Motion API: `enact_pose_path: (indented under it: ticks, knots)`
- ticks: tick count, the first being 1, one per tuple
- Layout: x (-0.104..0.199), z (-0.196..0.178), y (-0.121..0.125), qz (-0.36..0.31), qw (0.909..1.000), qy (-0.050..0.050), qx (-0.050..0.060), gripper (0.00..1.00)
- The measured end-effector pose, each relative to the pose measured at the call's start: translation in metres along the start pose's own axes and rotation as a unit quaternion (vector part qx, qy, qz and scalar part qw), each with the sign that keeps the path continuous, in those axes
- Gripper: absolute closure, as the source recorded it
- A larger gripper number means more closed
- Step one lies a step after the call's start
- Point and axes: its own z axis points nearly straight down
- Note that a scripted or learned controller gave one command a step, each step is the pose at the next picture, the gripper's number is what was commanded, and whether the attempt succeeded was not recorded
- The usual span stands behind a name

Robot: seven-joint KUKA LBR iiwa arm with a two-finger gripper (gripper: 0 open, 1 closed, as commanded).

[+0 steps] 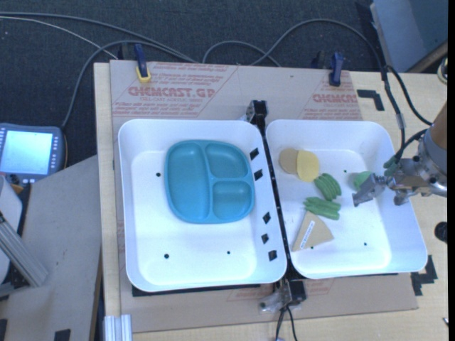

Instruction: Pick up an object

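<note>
The jaws (382, 194) stand wide apart over the right part of the right bin (334, 128), one grey finger (364, 194) toward the bin's middle and the other (402, 195) near its right wall, with nothing between them. Just beside the inner finger, partly hidden behind it, sits a small green object (361, 179); whether the finger touches it cannot be told. The wrist and arm (435, 163) come in from the right edge, above the bin's right rim. Further left in the same bin lie two more green pieces, a ribbed one (328, 186) and a longer pod-like one (322, 207) just below it, close together. Above and to the left of them a yellow round piece (308, 165) overlaps a tan round piece (288, 160). Toward the front of the bin, near its left wall, a tan wedge (313, 231) with a white face lies flat. The left bin (142, 247) holds a blue divided tray (210, 180) with three compartments, lying in its upper middle. Both bins sit side by side on a brown board (185, 84) printed with red lettering, fixed to the counter (398, 84) by a blue-and-yellow clamp (141, 64) at the back left and a blue clamp (335, 68) at the back right. Grey cables (71, 34) trail across the dark floor behind.
</note>
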Motion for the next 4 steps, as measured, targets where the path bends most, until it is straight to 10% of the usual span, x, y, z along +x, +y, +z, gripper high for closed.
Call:
enact_pose_path:
  ticks: [1, 4]
  knots:
    - [0.000, -0.006, 0.003, -0.002, 1.0000, -0.001, -0.006, 0.00]
    - [0.014, 0.148, 0.015, -0.002, 1.0000, 0.000, -0.008, 0.00]
